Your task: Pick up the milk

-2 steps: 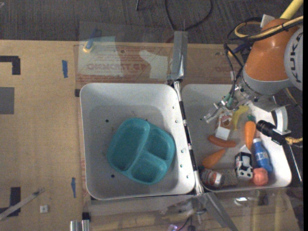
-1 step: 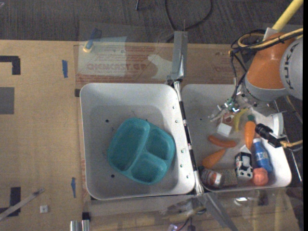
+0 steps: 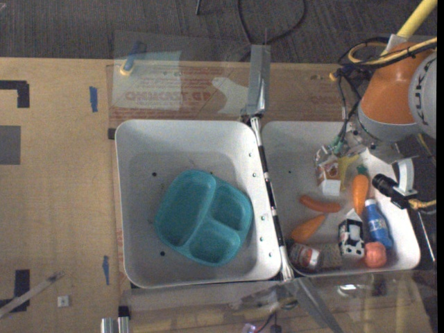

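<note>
With its grip state impossible to tell, the gripper (image 3: 345,146) should descend squarely over the milk (image 3: 352,238), clear of the blue bottle (image 3: 377,223) just beside the carton.

The tabletop (image 3: 55,186) appeared as matt, tan board, marked with blue tape strips (image 3: 94,99). Both bins, left (image 3: 139,144) and right (image 3: 291,141), presented smooth white plastic with a dull sheen. The teal divided tray (image 3: 203,217) looked like smooth moulded plastic. A clear glossy sheet (image 3: 166,82) reflected light. The milk carton (image 3: 352,238) showed printed, paper-like faces. The arm's orange band (image 3: 392,92) appeared smooth, semi-gloss.
</note>
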Robot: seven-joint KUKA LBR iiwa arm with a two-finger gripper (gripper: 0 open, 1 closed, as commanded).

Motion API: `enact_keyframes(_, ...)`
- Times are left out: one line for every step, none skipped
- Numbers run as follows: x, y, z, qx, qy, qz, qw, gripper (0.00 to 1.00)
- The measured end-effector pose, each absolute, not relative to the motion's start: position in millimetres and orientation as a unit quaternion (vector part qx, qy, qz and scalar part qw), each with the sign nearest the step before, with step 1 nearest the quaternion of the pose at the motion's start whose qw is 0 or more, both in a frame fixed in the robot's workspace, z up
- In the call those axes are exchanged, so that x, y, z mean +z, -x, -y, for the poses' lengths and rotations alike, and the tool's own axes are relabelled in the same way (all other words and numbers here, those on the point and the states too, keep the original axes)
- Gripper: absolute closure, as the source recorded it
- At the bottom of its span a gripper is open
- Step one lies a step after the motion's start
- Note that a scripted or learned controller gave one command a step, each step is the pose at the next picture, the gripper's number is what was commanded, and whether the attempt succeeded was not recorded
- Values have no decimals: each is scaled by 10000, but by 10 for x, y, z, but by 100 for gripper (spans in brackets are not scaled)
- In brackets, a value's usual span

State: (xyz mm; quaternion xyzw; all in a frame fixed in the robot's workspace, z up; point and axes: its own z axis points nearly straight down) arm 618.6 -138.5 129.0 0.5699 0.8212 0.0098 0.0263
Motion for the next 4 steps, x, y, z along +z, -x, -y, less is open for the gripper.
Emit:
enact_keyframes(1284,-6181,1388,95,-5702,-8211,257,0)
enact_keyframes(969,-6354,1431,8,-5758,-8176,26,0)
enact_keyframes(1079,-6364,1440,14,-5760,-8174,47,100)
enact_keyframes(1857,-5944,752,3,-5950,-8037,1,100)
